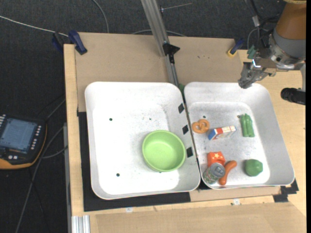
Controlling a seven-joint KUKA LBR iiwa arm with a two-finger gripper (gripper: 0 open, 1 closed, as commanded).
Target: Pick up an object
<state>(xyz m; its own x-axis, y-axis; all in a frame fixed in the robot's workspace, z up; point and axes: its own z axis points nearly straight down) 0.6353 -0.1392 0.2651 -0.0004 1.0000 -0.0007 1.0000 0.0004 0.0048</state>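
Note:
My gripper (pixel 246 80) hangs over the far edge of the right bin (pixel 272 106), with nothing seen between its fingers. Below it in that bin lie a green pod-shaped toy (pixel 247 125), a small red, white and blue box (pixel 221 132), an orange pretzel (pixel 200 126), an orange block (pixel 215 157), a tin can (pixel 214 173), an orange sausage-shaped toy (pixel 227 171) and a green round toy (pixel 253 167). A green bowl (pixel 164 151) sits in the left bin (pixel 112 101) near its right wall.
A slanted metal pole (pixel 158 23) comes down to the bench between the two bins. Blue clamps (pixel 75 41) hold the bench's far corners. A handheld control pendant (pixel 19 140) lies on the floor at the left.

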